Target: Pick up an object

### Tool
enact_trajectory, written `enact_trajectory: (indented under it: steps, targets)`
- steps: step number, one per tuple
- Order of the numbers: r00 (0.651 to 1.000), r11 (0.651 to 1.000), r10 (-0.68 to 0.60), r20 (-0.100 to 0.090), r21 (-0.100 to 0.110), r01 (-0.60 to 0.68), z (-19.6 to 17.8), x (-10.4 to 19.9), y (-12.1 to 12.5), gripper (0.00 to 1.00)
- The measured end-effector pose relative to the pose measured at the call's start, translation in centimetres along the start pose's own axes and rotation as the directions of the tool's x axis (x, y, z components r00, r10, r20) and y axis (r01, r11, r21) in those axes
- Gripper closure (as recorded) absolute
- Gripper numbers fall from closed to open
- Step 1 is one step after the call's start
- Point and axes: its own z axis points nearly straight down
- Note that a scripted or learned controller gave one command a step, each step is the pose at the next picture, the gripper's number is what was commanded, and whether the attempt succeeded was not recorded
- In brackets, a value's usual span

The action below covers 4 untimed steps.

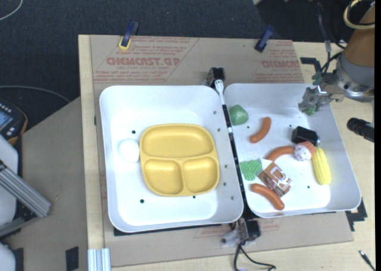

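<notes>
Two white bins: left bin (113, 145), right bin (339, 186). Yellow divided tray (178, 158) at centre of left bin, white ball (128, 149) at its left edge. In right bin: pale green round piece (239, 115) upper left; orange-red sausage (260, 130); black block (305, 136); yellow corn cob (322, 165) at right; green ridged piece (251, 169); brown-and-white packet (276, 178); another orange-red sausage (267, 196) lower down. Bench board (149, 61) tan with red lettering. Arm (360, 55) at upper right: orange band, grey below.
</notes>
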Motion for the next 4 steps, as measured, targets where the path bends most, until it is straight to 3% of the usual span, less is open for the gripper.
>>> enact_trajectory:
  steps: [1,2,4]
  targets:
    - [1.0,1.0,-0.003,0.002,-0.005,0.003,-6.5,-0.1,0.6,1.0]
    - [1.0,1.0,-0.003,0.0,0.0,0.003,-7.5,-0.1,0.7,1.0]
    - [1.0,1.0,-0.006,-0.005,0.009,0.006,-8.2,8.2,-6.4,1.0]
